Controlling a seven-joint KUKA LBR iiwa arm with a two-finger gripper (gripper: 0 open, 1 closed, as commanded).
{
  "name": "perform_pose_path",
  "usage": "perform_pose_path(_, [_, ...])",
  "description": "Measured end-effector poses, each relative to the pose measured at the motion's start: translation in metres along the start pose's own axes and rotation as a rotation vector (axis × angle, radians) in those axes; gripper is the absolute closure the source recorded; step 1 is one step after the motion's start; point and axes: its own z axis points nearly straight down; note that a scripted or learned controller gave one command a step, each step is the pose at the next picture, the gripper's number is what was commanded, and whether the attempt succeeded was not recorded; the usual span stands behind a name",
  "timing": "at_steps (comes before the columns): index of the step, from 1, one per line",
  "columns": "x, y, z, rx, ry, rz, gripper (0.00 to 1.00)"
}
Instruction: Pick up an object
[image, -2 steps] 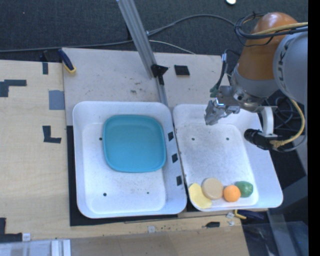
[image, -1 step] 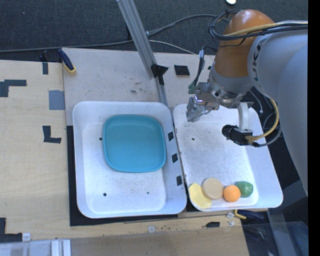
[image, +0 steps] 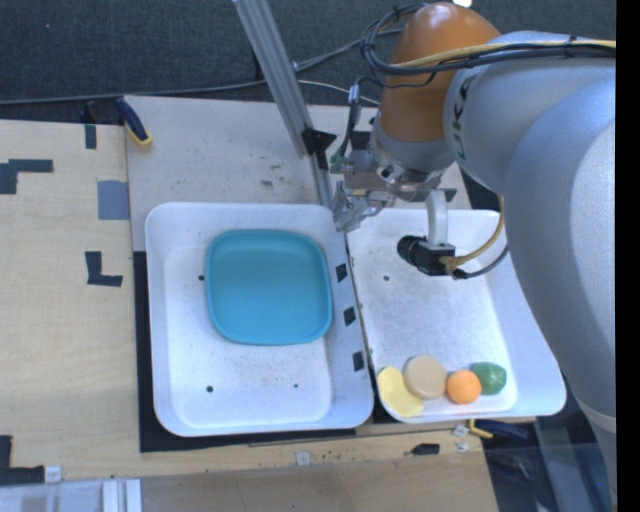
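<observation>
A teal square plate (image: 268, 287) lies flat in the left bin (image: 180, 400). In the right bin (image: 440, 310), along its near edge, several small things sit in a row: a yellow piece (image: 396, 395), a beige round piece (image: 424, 377), an orange ball (image: 462, 387) and a green piece (image: 490, 377). My gripper (image: 348, 212) hangs at the far end of the divider between the two bins, just beyond the plate's far right corner and well away from the small things. Nothing is visibly held in it.
A slanted metal pole (image: 285, 80) rises behind the bins close to the gripper. A black connector with a cable (image: 428, 254) hangs from the wrist over the right bin. The big grey arm covers the right side. A yellow-handled tool (image: 136, 125) lies at the bench's far left.
</observation>
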Motion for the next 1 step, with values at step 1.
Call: perform_pose_path(1, [0.0455,0.0003,0.0067,0.0,0.001,0.001,1.0])
